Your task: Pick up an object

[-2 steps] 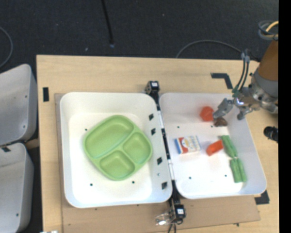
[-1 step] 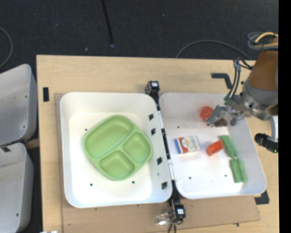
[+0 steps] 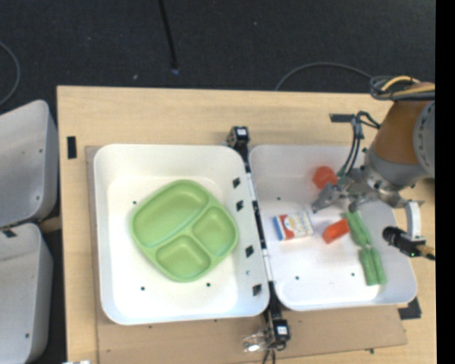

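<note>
A: And there it was, the bench (image 3: 174,116), pale wood, carrying two white bins side by side. What sat in the left bin (image 3: 121,294)?

B: One big thing, a green divided plate (image 3: 183,230) with three compartments, lying flat near the middle, a little toward the shared wall.

A: And the right bin (image 3: 318,290)?

B: That was the busy one. The arm (image 3: 400,139) came in from the right, grey with its orange band, wrist hanging over the upper right part of the bin.

A: The jaws (image 3: 341,197), how did they stand?

B: Low over the bin floor, dark fingers splayed apart, and nothing showed between them. They hovered between an orange piece above and another below.

A: Run me through the objects, big to small.

B: A long green stick-shaped object (image 3: 366,250) ran down the right side, slightly tilted. A small white carton with a red and blue label (image 3: 291,226) lay flat left of centre. Just right of it, a small orange block (image 3: 334,232), near the green object's top end. And a second orange piece (image 3: 324,177) sat higher up, just beside the fingers.

A: Any of them lifted?

B: None, all lay on the bin floor.
</note>
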{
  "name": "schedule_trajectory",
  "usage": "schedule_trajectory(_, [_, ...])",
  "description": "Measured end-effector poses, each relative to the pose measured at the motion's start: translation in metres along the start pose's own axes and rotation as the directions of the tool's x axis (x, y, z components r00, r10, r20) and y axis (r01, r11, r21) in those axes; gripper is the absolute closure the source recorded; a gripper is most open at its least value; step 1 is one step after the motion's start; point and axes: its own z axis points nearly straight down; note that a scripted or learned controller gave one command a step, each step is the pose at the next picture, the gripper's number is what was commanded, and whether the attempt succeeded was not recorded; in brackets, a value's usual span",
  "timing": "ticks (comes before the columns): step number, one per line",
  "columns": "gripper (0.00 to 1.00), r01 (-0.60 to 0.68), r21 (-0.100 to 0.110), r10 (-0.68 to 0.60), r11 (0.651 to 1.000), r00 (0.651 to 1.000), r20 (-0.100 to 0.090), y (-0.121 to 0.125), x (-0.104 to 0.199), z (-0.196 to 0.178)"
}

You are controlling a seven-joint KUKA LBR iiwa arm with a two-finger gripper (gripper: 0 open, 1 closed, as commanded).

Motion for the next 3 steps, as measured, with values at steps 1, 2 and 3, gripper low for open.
schedule_trajectory(1, [1.00, -0.002, -0.007, 0.002, 1.000, 1.000, 0.002, 0.002, -0.002, -0.014])
schedule_trajectory(2, [1.00, 0.000, -0.007, 0.000, 1.000, 1.000, 0.001, -0.006, 0.003, -0.067])
schedule_trajectory(3, [1.00, 0.005, -0.008, -0.005, 1.000, 1.000, 0.001, -0.005, 0.001, -0.108])
